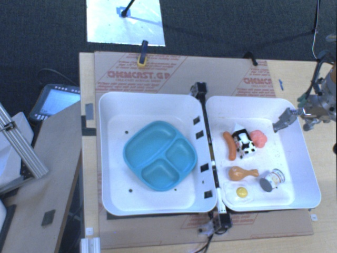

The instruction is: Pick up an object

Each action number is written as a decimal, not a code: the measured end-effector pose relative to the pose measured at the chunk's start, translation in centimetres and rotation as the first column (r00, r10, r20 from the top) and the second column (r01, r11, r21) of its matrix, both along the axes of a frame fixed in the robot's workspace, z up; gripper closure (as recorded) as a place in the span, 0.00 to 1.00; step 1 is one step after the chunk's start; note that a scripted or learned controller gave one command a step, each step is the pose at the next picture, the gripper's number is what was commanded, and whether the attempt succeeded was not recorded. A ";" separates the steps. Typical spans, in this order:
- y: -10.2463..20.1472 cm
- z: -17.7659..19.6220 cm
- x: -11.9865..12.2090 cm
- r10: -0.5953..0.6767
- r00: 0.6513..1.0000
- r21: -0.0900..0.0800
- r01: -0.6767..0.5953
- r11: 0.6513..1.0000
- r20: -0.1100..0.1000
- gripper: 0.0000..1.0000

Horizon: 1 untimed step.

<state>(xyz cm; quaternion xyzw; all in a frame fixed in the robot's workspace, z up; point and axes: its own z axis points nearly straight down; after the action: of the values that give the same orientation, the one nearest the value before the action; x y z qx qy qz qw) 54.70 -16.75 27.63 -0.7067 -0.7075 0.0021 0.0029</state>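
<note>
The right bin (pixel 295 194) holds several small items. An orange sausage (pixel 230 145) lies beside a black-and-white cow toy (pixel 244 142), which touches a pink lump (pixel 258 138). Nearer the front are a tan drumstick (pixel 242 173), a small tin can (pixel 271 179) on its side and a fried-egg toy (pixel 241 192). My gripper (pixel 287 118) hangs over the right bin's far right part, up and to the right of the pink lump and apart from every item. Nothing shows in its grasp.
A blue divided plate (pixel 159 155) lies in the left bin (pixel 113 194). A black-clipped divider (pixel 207 146) runs between the bins. A tablet (pixel 55 103) and a metal frame (pixel 21 146) stand off the bench to the left.
</note>
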 end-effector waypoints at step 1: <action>0.0 0.5 0.2 0.002 1.000 -0.002 -0.002 1.000 0.008 0.00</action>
<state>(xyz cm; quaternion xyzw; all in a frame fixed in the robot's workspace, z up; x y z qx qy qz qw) 54.87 -16.72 28.09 -0.7059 -0.7083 -0.0003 -0.0007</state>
